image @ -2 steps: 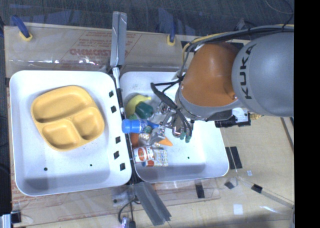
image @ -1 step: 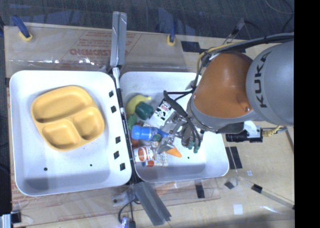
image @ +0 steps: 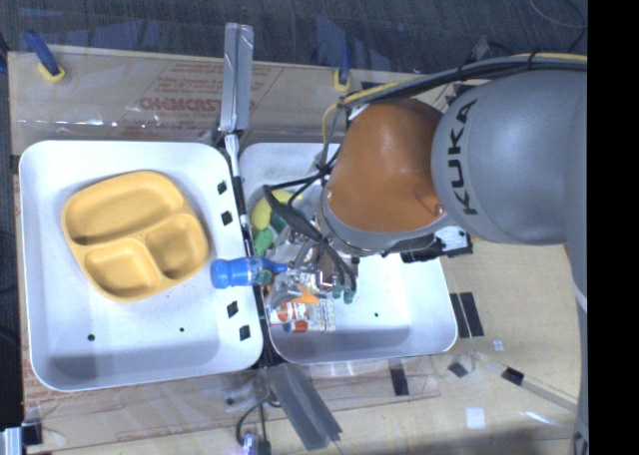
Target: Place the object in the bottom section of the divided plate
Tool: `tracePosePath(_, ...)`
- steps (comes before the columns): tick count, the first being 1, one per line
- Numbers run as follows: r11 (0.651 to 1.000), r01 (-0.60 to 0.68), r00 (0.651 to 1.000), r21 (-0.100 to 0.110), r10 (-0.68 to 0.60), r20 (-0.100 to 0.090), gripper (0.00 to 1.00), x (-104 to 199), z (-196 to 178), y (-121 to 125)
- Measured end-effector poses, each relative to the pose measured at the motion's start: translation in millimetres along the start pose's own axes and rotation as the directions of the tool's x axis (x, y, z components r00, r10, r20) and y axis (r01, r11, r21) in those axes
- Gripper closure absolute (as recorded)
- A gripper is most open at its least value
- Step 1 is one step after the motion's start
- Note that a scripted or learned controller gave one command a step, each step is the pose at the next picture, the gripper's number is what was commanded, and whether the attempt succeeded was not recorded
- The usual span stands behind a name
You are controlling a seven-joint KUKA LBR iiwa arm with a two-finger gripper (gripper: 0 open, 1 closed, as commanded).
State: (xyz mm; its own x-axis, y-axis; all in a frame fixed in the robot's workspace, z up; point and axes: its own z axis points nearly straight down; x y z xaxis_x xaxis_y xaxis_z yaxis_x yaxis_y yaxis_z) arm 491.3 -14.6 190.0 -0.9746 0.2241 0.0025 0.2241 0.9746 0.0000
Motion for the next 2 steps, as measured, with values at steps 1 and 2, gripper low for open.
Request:
tracePosePath(1, 0.992, 0.128, 0.992, 0.000, -0.128, 0.003, 1.00, -80.9, -0.1, 96.9)
tracePosePath(2, 0.979, 0.206, 0.978, 0.000, -0.206, 0.007, 1.00, -133.8, -49.6, 125.6)
